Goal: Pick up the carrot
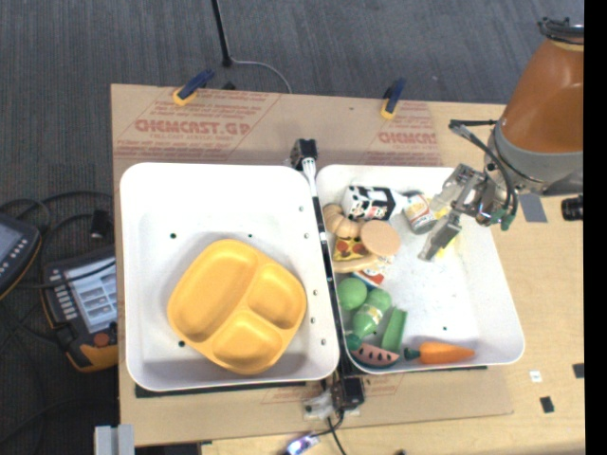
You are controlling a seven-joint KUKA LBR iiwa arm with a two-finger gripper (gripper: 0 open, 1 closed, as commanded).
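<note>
Our two-finger gripper [444, 227] hovers open and unladen at upper right. The small orange carrot [446, 354] lies untouched against the right white bin's [503, 292] lower rim

You are looking at a robotics lab test bench. A cardboard sheet [237, 126] printed with a maker's name is lying clamped to the bench with yellow-and-blue clamps [193, 86], two white bins [152, 197] are sitting on it, cables [57, 207] are trailing over grey carpet [95, 27], and a handheld control pendant [81, 301] is resting at the left.
</note>
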